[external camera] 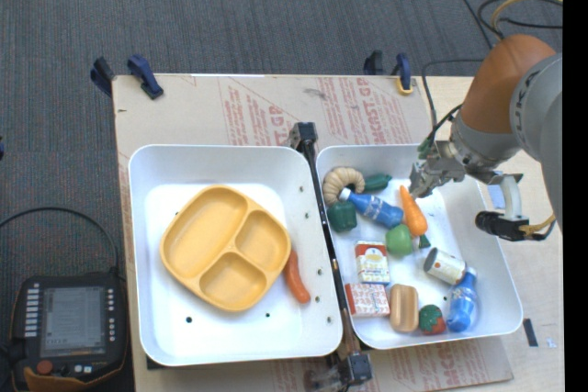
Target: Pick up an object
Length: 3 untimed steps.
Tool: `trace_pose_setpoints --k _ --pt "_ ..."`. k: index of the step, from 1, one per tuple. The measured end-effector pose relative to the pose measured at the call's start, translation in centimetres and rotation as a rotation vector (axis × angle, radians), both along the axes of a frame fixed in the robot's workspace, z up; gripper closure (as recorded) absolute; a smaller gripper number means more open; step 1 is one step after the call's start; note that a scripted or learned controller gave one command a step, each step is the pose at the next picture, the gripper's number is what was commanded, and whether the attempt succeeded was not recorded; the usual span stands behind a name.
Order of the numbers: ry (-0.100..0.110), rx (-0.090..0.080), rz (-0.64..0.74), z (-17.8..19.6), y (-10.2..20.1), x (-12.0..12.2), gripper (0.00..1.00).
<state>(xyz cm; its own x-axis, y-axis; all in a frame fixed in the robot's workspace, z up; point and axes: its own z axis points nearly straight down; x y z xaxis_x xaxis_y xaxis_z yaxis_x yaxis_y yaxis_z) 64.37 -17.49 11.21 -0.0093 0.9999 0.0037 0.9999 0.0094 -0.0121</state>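
Hovering jaws [424, 182] over tapered orange carrot [412, 210], glossy white right bin [501, 275]

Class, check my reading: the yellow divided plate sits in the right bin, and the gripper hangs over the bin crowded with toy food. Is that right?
Not quite. The camera view shows the yellow divided plate in the left bin, not the right one. The rest stands: the gripper hangs over the right bin, crowded with toy food.

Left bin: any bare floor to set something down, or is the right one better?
Left bin is better: bare strips behind the yellow divided plate and along its left wall. The orange sausage crowds the plate's right side. The right bin is packed, except a patch below the gripper.
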Motion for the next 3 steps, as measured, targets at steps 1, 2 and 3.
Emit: trace_pose_setpoints --k 1,2,3 --pt "0.000 0.000 0.000 0.0 0.0 0.0 0.00" --pt "-0.006 -0.002 -0.006 -2.7 3.1 0.0 0.00" --pt "-0.003 -0.001 -0.006 -1.9 3.1 0.0 1.00"
